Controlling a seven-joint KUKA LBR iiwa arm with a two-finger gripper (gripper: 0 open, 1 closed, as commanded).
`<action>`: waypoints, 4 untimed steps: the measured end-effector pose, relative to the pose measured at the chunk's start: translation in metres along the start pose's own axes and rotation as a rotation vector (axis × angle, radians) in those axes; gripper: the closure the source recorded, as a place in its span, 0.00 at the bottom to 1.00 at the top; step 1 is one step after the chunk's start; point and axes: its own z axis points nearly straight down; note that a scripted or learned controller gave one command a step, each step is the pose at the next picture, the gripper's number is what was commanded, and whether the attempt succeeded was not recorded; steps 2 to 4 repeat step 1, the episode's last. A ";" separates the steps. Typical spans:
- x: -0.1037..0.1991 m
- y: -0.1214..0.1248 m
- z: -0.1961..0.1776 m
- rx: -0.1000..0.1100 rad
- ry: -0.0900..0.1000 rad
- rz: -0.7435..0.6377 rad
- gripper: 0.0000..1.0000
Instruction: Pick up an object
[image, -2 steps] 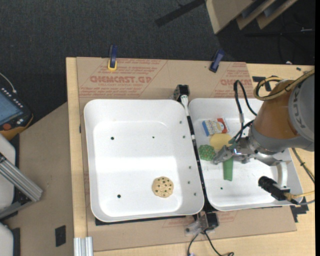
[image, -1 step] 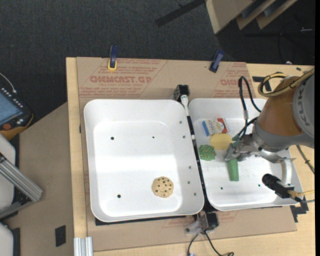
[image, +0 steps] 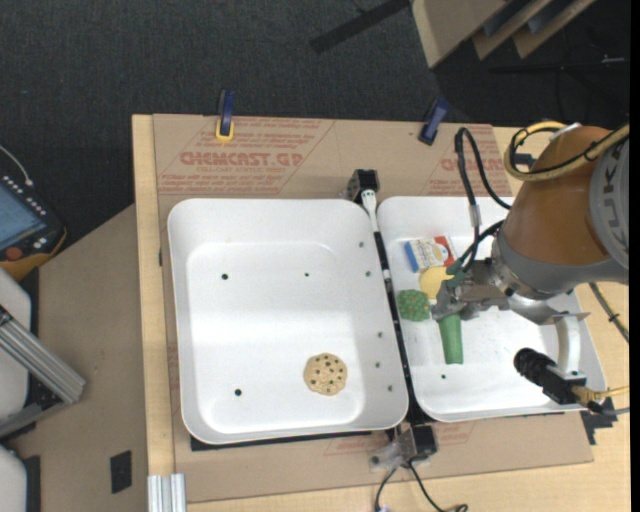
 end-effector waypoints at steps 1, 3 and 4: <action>0.066 -0.022 0.006 0.010 0.002 0.000 1.00; 0.066 -0.022 0.006 0.010 0.002 0.000 1.00; 0.066 -0.022 0.006 0.010 0.002 0.000 1.00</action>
